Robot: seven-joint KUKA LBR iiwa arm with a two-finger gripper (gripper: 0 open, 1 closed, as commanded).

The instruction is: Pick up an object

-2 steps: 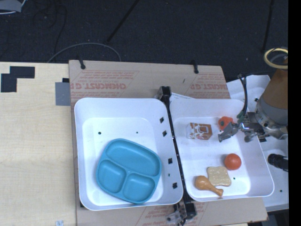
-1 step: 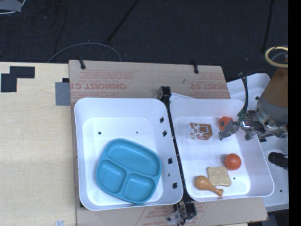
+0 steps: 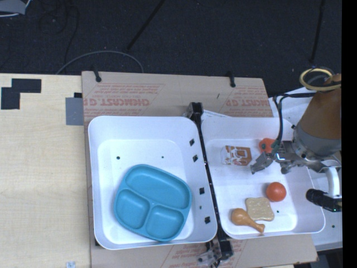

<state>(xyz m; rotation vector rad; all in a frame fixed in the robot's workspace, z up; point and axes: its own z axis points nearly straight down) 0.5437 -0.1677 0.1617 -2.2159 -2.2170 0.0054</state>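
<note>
- Camera view: the bench point(image 3: 39, 166) carries two white bins side by side.
- The left bin point(image 3: 103, 133) holds a blue divided plate point(image 3: 152, 202).
- The right bin point(image 3: 223, 205) holds a small packet point(image 3: 237, 154), a toast slice point(image 3: 260, 209), a red tomato point(image 3: 275, 191), a drumstick point(image 3: 246, 219) and a small orange piece point(image 3: 265, 144).
- The pincer point(image 3: 270, 162) hangs over the right bin between packet and tomato, fingers spread, nothing between them.
</note>
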